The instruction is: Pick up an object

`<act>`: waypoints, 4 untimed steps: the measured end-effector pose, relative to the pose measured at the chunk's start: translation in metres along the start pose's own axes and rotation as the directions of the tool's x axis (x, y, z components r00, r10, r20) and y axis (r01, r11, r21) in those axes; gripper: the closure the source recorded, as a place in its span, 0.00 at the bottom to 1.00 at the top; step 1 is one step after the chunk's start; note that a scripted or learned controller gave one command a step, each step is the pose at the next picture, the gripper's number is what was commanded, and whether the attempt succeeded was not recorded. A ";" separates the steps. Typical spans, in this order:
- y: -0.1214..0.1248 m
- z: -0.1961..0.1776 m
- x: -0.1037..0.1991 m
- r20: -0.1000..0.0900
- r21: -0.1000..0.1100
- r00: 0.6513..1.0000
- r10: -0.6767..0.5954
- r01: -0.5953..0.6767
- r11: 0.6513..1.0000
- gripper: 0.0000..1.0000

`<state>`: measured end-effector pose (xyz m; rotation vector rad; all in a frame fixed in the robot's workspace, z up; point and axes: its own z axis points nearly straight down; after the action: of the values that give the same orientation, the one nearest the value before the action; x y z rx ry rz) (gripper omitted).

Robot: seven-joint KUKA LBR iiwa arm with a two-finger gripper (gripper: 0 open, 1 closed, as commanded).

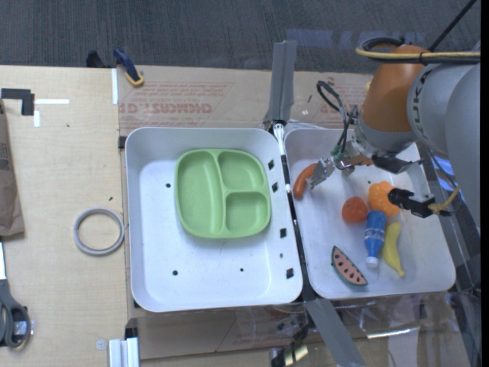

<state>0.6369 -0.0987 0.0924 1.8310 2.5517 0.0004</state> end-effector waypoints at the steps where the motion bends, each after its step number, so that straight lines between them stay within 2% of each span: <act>1: 0.000 -0.010 -0.002 0.001 -0.002 1.000 0.004 -0.004 1.000 1.00; 2: 0.000 -0.010 -0.002 0.001 -0.002 1.000 0.004 -0.004 1.000 0.00; 3: -0.046 0.000 -0.020 0.000 0.000 0.953 -0.304 0.304 0.953 0.00; 4: -0.046 -0.010 -0.021 0.002 -0.002 0.954 -0.300 0.300 0.954 1.00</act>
<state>0.6004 -0.1333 0.1020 1.4212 2.7975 0.0020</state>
